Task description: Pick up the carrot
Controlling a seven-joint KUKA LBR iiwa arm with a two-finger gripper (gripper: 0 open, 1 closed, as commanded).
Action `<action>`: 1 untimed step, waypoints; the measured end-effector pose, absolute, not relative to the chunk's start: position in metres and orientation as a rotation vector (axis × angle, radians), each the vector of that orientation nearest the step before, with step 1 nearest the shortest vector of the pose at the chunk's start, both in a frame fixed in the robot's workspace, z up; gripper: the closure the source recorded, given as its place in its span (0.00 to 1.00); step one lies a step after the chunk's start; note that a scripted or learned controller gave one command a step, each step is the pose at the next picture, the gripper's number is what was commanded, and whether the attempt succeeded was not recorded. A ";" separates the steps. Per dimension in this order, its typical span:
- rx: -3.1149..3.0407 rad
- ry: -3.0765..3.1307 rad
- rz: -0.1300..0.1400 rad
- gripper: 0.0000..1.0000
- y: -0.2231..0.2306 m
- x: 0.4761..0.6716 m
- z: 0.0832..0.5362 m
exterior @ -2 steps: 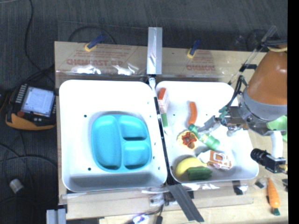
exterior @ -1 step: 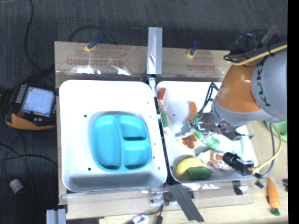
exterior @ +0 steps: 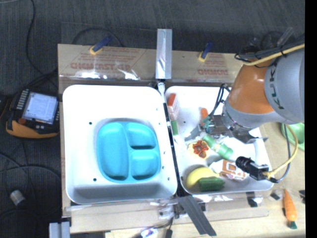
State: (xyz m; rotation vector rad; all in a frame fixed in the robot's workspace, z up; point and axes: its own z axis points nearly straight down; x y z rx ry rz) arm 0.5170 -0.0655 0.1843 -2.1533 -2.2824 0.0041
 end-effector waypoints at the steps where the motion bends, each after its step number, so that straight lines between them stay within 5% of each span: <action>1: -2.154 -2.283 0.007 0.00 -0.078 0.482 0.187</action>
